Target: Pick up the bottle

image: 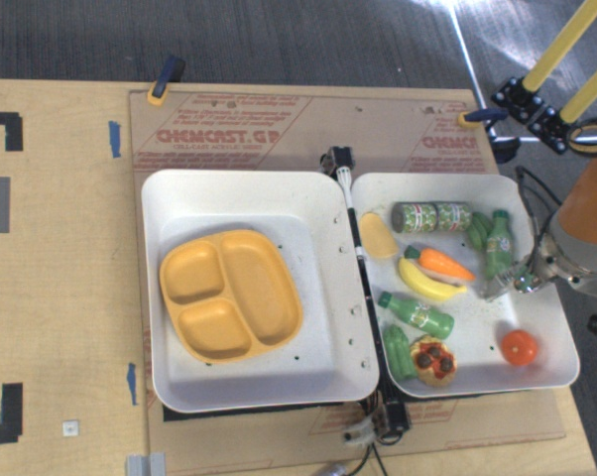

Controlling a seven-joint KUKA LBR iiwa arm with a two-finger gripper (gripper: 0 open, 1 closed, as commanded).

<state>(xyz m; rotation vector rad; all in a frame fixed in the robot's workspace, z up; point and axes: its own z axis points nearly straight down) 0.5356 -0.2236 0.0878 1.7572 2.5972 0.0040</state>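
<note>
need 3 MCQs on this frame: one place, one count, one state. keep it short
1. Where does the yellow plate lie?
A. left bin
B. right bin
C. on the cardboard outside the bins

2. How many compartments does the plate have?
A. two
B. three
C. four

3. How does the green bottle lie in the right bin?
A. upright
B. on its side
C. propped on the bin wall

Answers:
1 A, the plate sits inside the left bin.
2 B, two small sections and one long one are visible.
3 B, it lies flat on the bin floor just below the banana.
</note>
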